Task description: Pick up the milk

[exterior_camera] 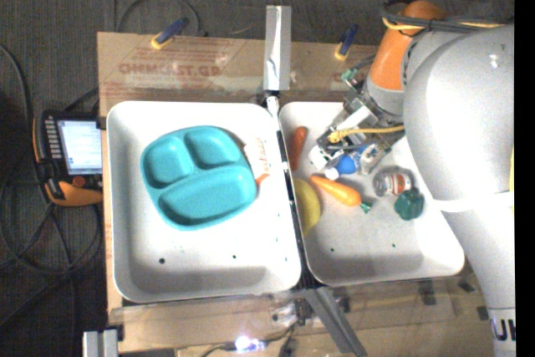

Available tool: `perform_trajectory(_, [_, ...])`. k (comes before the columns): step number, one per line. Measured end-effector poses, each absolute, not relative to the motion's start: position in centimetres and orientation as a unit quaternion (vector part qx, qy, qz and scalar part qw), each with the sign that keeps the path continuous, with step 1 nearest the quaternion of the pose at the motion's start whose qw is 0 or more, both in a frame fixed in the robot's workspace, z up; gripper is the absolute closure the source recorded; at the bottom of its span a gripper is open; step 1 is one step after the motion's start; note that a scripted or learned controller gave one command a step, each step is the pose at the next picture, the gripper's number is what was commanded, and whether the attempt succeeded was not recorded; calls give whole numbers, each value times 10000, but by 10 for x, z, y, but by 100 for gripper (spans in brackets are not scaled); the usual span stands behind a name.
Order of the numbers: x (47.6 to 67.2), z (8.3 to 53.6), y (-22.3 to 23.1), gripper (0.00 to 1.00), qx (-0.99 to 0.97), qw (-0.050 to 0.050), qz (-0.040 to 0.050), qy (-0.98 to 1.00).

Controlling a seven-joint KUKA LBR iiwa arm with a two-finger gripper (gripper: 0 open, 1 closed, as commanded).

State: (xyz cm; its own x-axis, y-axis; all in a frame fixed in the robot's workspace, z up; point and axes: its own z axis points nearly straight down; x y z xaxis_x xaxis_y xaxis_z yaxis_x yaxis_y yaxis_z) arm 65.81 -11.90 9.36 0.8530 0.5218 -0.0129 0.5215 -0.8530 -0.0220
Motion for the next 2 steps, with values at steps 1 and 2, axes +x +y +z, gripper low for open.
perform_trajectory(1, [642,182,-60,0,-9658,8,22,-2591])
perform_trajectory(2, [647,99,-127,0,-9442,-1,-19,-3294])
